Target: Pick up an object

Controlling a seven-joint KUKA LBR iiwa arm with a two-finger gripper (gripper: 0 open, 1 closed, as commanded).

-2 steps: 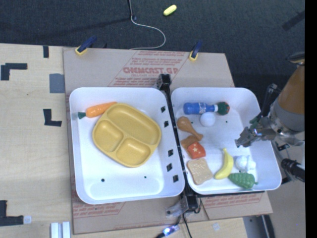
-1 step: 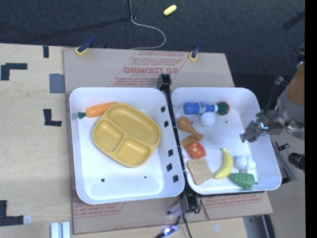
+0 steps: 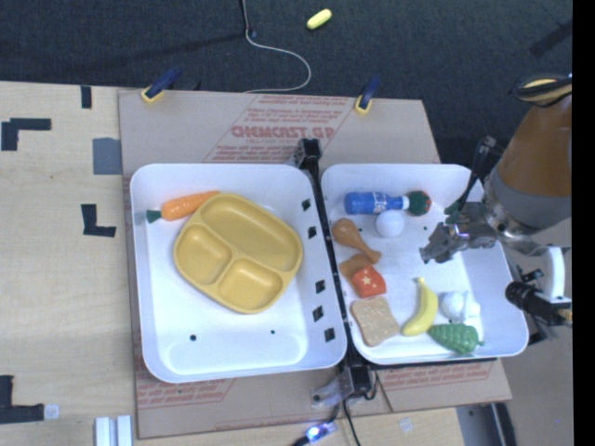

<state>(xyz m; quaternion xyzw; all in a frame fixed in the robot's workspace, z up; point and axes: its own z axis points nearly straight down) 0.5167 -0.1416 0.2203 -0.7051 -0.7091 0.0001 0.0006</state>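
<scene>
My gripper [image 3: 444, 245] hangs over the right bin [image 3: 493, 286], toward its 3 o'clock side, with nothing between the fingers; whether they stand apart or together I cannot tell. Below me lie the pickable things: a blue bottle [image 3: 375, 202] at 12 o'clock, a white ball [image 3: 390, 222] just beside it, a chicken drumstick [image 3: 354, 237] at 9 o'clock, a tomato slice [image 3: 367, 280], a toast slice [image 3: 375, 321] at 7 o'clock, a banana [image 3: 423, 308] and a green leafy piece [image 3: 455, 337] at 5 o'clock. The left bin [image 3: 153, 277] holds a yellow divided plate [image 3: 237, 252], with a carrot [image 3: 184, 205] touching its 10 o'clock edge.
</scene>
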